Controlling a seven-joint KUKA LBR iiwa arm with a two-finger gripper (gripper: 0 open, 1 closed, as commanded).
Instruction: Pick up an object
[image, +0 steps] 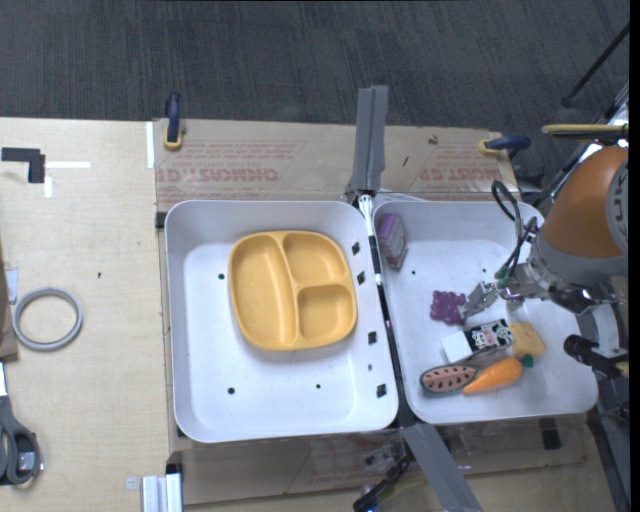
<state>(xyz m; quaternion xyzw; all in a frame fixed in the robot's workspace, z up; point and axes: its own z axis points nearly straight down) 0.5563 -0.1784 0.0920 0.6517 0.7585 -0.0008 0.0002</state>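
Your gripper (487, 296) hangs low over the right bin (420, 225), reaching in from the right, its tip just beside the purple grape cluster (447, 305); whether it is parted or closed you cannot tell from this slant, and nothing shows between the tips; the pickable things crowd the near right of that bin: an orange carrot (495, 375) touching a slice-shaped toy with dark seeds (446, 378), a small black-and-white printed block (489, 335) and a yellow piece (528, 341) just behind them, with a purple packet (391, 238) leaning at the far left wall; the yellow divided plate (293, 289) sits alone in the left bin (200, 395); your likely trouble is the crowding; a descent here could land between grapes and block, nudging both aside and closing on air, or pinch the soft cluster by an edge so it slips on the lift.
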